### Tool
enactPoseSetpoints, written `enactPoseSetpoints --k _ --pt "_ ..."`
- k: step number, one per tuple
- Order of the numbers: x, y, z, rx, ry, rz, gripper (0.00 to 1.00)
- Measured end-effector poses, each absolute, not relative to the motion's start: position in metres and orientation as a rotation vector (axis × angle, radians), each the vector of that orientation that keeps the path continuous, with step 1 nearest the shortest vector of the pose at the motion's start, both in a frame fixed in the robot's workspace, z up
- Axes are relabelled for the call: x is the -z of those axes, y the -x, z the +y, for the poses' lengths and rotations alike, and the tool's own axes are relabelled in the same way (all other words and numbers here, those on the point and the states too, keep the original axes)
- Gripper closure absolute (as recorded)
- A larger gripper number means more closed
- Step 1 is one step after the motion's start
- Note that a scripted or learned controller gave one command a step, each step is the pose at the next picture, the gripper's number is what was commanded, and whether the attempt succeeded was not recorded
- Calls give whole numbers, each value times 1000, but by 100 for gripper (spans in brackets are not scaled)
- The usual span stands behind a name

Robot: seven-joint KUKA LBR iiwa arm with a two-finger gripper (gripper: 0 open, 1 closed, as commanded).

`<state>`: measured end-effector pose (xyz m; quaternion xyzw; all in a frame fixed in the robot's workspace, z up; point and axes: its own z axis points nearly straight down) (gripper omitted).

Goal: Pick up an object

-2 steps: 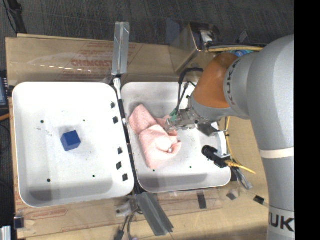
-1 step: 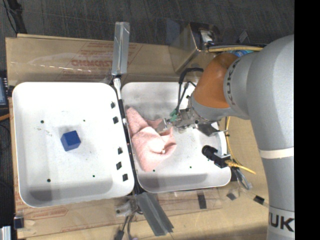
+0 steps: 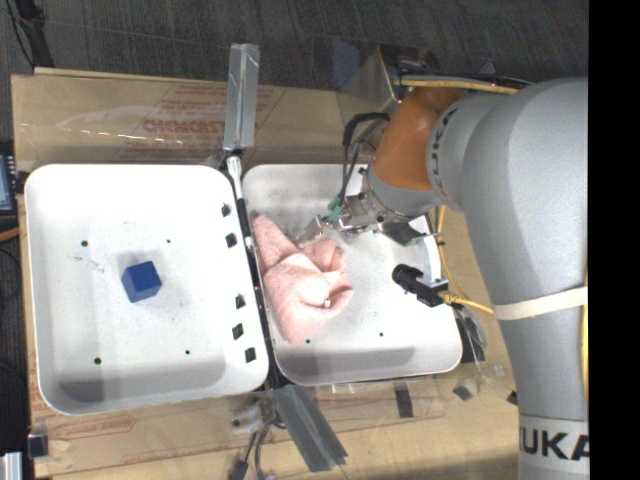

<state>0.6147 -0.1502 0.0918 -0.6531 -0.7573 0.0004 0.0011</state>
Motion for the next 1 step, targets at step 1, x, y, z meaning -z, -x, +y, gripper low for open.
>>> enactPoseSetpoints --k 1 --pt "-91 -585 -127 -3 2003 -2416 0"
